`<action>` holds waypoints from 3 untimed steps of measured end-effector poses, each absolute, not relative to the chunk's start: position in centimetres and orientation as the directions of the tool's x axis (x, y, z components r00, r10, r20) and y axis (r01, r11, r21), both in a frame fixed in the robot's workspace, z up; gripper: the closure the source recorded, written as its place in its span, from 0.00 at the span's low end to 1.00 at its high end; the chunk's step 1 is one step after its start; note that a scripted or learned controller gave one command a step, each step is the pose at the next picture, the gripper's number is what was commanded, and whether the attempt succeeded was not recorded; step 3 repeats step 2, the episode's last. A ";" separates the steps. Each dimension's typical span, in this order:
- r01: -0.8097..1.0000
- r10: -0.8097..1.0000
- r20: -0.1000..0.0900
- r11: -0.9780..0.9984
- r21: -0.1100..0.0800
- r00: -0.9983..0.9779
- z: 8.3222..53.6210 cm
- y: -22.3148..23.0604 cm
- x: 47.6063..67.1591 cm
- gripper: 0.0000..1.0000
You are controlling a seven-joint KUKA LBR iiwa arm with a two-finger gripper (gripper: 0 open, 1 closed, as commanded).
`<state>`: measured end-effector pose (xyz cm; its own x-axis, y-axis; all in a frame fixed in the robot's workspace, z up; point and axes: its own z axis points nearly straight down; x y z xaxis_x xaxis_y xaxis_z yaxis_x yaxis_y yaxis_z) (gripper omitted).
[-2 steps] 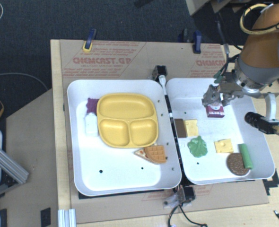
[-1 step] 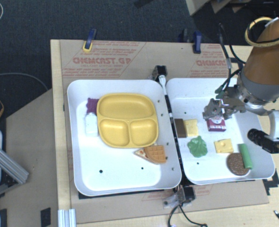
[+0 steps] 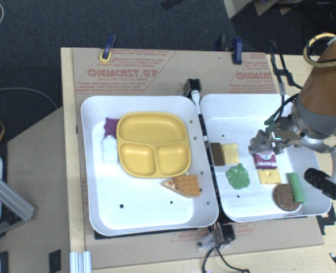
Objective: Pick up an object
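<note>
1. Two shallow white bins: left bin point(image 3: 99, 203) and right bin point(image 3: 236, 112).
2. Left bin has one yellow three-compartment plastic tray point(image 3: 154, 144), one orange waffle-textured wedge point(image 3: 184, 185), one purple-and-white piece point(image 3: 109, 138) by the tray's left side.
3. Right bin: one brown block point(image 3: 216, 153), two pale yellow squares point(image 3: 230, 152) point(image 3: 269, 177), one green leafy lump point(image 3: 237, 176), one brown round patty point(image 3: 285, 197), one green stick point(image 3: 296, 187), one maroon-and-white packet point(image 3: 265, 161).
4. The gripper point(image 3: 266, 147) sits right over that packet; can't tell if the claw is clenched or released.
</note>
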<state>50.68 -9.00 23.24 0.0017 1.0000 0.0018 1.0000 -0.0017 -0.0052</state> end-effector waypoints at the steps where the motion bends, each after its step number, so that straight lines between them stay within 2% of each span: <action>1: 1.000 1.000 0.002 0.000 -0.005 0.000 21.5 -8.6 50.4 1.00; 2: 1.000 1.000 -0.002 0.000 0.004 0.000 23.0 -9.1 51.4 1.00; 3: 1.000 1.000 -0.002 0.000 0.004 0.000 23.0 -9.1 51.4 1.00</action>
